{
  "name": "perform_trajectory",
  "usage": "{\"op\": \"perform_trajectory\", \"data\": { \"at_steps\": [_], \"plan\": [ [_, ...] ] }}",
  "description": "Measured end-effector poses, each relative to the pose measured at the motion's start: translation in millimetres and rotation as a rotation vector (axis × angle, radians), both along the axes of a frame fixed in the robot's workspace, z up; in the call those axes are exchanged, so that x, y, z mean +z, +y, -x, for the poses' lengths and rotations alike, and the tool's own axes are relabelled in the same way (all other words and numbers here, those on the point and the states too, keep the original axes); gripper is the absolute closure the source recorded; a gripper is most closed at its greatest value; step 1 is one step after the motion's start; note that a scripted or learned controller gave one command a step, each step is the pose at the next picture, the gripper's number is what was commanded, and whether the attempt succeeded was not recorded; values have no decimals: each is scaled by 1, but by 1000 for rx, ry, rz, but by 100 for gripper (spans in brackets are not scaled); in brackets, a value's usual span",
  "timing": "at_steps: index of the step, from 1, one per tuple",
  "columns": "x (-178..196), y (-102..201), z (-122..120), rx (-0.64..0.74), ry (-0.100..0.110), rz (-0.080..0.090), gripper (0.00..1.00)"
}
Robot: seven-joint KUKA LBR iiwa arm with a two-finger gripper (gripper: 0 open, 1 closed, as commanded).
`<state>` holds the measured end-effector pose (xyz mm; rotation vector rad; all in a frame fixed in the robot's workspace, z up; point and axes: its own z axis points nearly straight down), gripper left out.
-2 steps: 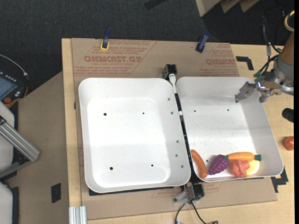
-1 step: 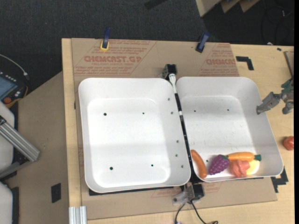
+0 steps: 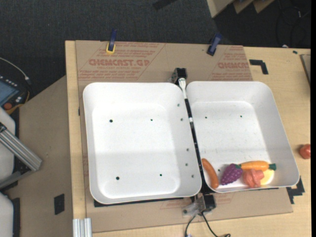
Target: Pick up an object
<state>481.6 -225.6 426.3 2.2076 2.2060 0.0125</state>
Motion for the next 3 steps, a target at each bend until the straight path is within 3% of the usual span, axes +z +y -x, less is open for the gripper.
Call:
{"op": "perform_trajectory", "data": {
  "at_steps": [1,2,3],
  "plan": [
    [118,1,2,2,3,0,0],
    [121,1,1,2,12,-2,100],
    [109,2,2,1,22,-9,100]
  ]
}}
